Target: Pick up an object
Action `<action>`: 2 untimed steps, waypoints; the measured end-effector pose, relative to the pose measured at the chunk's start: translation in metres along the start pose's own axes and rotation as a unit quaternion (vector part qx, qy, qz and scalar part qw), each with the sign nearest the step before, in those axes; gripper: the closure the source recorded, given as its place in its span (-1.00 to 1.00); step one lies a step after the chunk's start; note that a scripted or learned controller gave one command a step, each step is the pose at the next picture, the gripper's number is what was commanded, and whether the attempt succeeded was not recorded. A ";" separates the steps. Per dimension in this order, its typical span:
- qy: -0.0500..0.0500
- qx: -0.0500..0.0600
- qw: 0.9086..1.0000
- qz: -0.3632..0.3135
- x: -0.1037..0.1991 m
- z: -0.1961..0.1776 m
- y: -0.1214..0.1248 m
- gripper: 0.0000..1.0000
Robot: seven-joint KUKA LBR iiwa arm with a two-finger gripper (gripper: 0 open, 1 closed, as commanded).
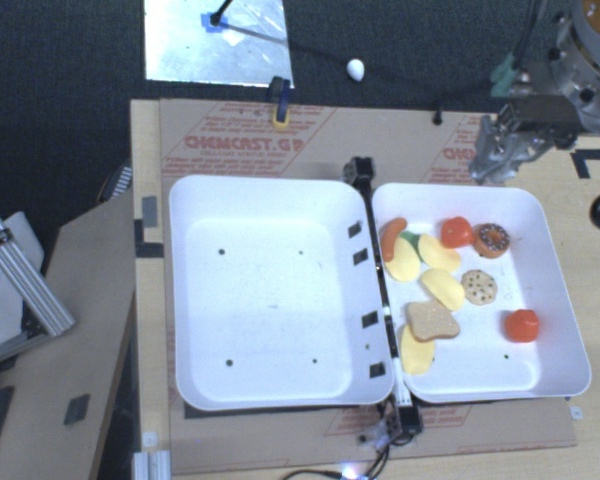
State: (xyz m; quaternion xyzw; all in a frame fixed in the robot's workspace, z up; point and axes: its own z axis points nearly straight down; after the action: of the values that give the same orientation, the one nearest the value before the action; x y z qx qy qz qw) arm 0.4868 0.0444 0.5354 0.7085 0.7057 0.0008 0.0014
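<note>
- Nearest the camera, the right bin [555, 363] held the toy food; a yellow piece [416, 352] lay against the divider side, a slice of bread [432, 321] just above it, and a red piece [521, 325] sat apart toward the outer wall.
- Mid-bin, a cookie [478, 287] lay beside more yellow pieces [435, 268], closely packed, with little room between them.
- Toward the far wall lay a tomato [456, 231], a doughnut [492, 239] and a carrot-like piece [391, 238].
- The left bin [270, 288] lay alongside, sharing the middle rim.
- Farthest, the gripper [495, 163] hovered beyond the right bin's far rim, carrying nothing; whether it was parted or closed could not be told.
- The step looked like the approach: nothing picked. The next move would call for clearing the far rim and descending on an isolated item; the red piece seemed easiest.
</note>
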 end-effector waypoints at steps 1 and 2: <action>0.000 0.001 1.000 0.001 -0.071 0.038 0.000 1.00; 0.000 0.000 1.000 -0.005 -0.050 0.049 0.000 1.00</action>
State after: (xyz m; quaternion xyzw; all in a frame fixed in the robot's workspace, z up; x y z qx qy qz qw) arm 0.4869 -0.0058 0.4868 0.7051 0.7091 0.0009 0.0008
